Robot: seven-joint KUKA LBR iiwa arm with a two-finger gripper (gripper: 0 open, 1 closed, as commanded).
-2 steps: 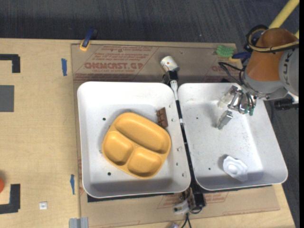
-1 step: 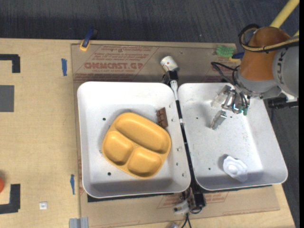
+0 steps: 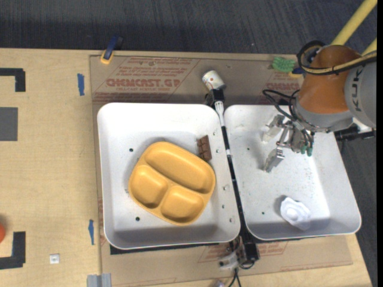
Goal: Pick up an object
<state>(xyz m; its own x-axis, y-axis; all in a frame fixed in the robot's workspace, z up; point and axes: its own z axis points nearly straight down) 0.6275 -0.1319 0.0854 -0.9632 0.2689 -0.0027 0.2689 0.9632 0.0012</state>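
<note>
While the hand (image 3: pixel 276 154) hung over the right bin (image 3: pixel 341 178), fingers apparently parted and holding nothing, a clean grasp likely meant descending squarely over the near white object (image 3: pixel 295 211).

floor (image 3: pixel 179 11): dark grey carpet | bench (image 3: pixel 48 160): light wood, black tape marks (image 3: pixel 13 79)

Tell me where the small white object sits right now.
The small white object lies in the right bin, near its front right corner, below and apart from the gripper. The yellow divided tray fills the left bin.
</note>
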